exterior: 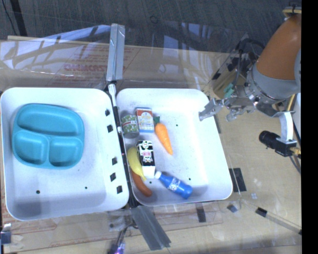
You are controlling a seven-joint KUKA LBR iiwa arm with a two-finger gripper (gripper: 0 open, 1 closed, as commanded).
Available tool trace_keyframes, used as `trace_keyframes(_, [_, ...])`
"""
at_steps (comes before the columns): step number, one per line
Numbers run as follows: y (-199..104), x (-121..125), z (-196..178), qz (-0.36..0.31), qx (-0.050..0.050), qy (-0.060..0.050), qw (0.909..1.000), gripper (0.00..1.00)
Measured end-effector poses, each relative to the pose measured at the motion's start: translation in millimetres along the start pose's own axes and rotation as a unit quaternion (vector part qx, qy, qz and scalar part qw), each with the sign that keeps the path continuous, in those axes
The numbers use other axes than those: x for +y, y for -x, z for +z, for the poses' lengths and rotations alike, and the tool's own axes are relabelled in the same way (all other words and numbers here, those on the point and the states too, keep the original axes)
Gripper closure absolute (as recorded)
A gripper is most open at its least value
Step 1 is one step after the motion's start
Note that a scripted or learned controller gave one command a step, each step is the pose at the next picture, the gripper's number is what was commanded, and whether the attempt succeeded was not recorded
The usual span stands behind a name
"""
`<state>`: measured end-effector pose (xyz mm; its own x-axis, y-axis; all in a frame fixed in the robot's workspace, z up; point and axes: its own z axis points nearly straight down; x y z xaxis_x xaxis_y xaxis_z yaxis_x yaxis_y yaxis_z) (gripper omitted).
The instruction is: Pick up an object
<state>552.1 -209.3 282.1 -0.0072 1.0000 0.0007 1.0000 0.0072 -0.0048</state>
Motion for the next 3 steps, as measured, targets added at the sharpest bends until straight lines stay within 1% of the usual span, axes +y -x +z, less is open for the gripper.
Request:
trace_keyframes(1, [-23, 18, 176, 0.053, 0.0, 0.002, 0.9986, 0.0])
trace_keyframes(2, [-87, 51, 189, 0.014, -0.001, 0.002, 0.9999, 0.0])
trace_keyframes(3, [-114, -61, 191, -0.024, 0.001, 0.0, 0.9997, 0.0])
